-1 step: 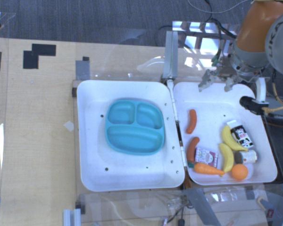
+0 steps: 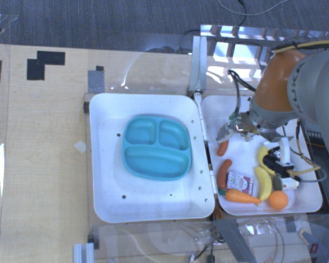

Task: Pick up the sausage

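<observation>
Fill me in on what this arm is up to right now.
The arm reaches in from the right over the right bin, with its gripper low above a small reddish piece. The sausage, its target, lies just nearer the camera, ungrasped, beside a carrot, a small carton, two bananas and an orange. The left bin holds a blue divided plate.
</observation>
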Controlling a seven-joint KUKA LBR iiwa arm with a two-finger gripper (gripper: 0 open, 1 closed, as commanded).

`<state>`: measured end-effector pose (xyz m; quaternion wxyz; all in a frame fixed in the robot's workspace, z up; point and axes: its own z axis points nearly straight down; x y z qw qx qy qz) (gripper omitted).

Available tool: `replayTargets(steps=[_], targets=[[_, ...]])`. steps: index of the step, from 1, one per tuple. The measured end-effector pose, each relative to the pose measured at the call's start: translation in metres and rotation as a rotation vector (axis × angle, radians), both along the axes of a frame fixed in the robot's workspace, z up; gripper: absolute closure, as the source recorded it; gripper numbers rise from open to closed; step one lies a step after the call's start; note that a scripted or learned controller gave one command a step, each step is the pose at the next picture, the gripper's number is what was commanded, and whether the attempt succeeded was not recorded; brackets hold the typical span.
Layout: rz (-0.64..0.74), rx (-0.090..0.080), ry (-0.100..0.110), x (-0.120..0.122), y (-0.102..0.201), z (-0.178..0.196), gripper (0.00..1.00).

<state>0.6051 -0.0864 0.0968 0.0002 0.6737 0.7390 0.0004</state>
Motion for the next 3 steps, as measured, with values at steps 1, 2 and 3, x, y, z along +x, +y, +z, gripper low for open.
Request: replayTargets(steps=[1, 2, 3], targets=[[-0.084, 0.000, -0.014, -0.018, 0.002, -0.007, 0.00], [-0.082, 0.003, -0.016, -0.017, 0.004, 0.005, 1.00], [-0.200, 0.000, -0.004, -0.012, 0.063, 0.157, 1.00]])
